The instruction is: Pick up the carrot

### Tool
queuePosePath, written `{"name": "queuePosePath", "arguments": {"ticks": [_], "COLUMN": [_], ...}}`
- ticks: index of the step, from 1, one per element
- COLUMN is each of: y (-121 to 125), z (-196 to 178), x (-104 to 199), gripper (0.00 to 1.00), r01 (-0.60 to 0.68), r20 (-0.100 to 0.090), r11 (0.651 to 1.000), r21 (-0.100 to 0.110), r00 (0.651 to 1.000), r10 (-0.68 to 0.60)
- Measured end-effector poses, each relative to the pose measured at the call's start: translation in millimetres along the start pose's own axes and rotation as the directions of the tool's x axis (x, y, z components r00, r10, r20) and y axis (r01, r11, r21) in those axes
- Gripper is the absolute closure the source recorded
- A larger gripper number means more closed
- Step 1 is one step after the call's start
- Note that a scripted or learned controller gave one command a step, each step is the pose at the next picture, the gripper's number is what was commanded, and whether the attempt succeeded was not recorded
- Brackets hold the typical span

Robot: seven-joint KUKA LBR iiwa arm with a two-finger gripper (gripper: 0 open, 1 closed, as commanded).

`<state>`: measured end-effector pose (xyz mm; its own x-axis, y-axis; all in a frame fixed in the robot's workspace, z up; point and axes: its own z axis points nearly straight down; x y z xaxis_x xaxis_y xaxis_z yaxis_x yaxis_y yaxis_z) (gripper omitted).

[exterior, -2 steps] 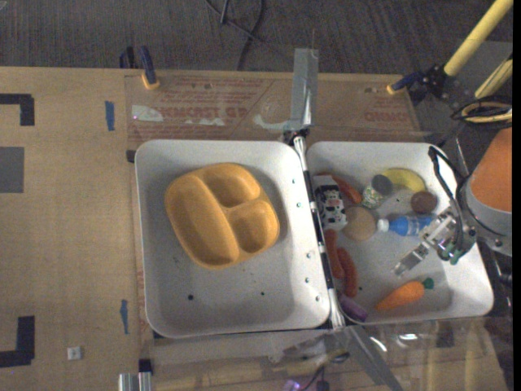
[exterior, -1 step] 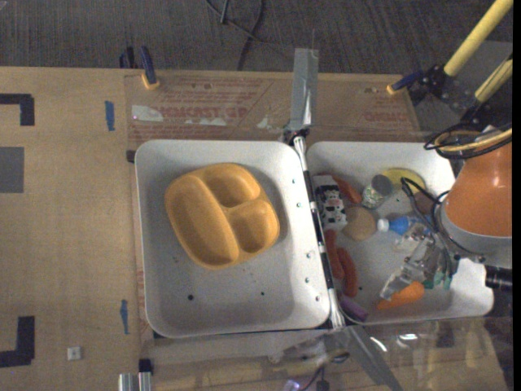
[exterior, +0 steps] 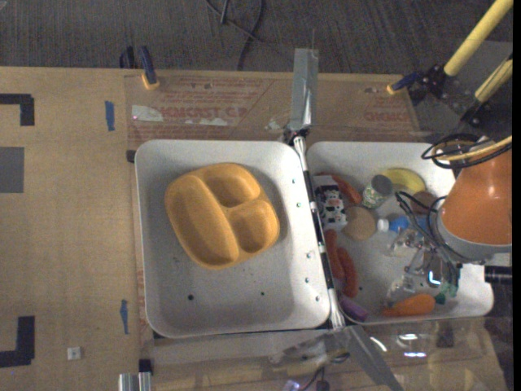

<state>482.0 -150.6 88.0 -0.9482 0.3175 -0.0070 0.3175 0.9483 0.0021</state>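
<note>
The carrot [exterior: 412,305] is a short orange piece lying along the near wall of the right bin [exterior: 480,300], towards its right corner. My gripper [exterior: 423,269] hangs just above and slightly behind it, below the arm's orange band [exterior: 482,206]. The carrot lies on the bin floor. The arm hides the right part of the bin.
The right bin also holds a banana [exterior: 404,179], a small jar [exterior: 377,191], a brown round item [exterior: 360,224], a blue piece [exterior: 399,225], red sausage-like items [exterior: 343,267], a black-and-white toy [exterior: 331,206] and a purple piece [exterior: 355,308]. The left bin [exterior: 163,300] holds a yellow divided plate [exterior: 221,214].
</note>
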Motion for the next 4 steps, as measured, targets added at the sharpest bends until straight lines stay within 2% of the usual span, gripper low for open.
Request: {"name": "queuePosePath", "arguments": {"ticks": [1,2,3,4], "y": [1.0,-4.8,-25.9,-26.0], "z": [-10.3,0.1,-133.3,-133.2], "x": [-1.1,-37.1,-14.1,-14.0], "gripper": [1.0,1.0,1.0,0.0], "r01": [-0.001,-0.179,0.032,0.031], "r20": [0.004,0.0,0.0,-0.001], "r11": [1.0,0.984,0.999,1.0], "r21": [-0.002,0.0,0.001,0.001], "r00": [1.0,0.984,0.999,1.0], "r10": [0.001,0.179,-0.032,-0.031]}}
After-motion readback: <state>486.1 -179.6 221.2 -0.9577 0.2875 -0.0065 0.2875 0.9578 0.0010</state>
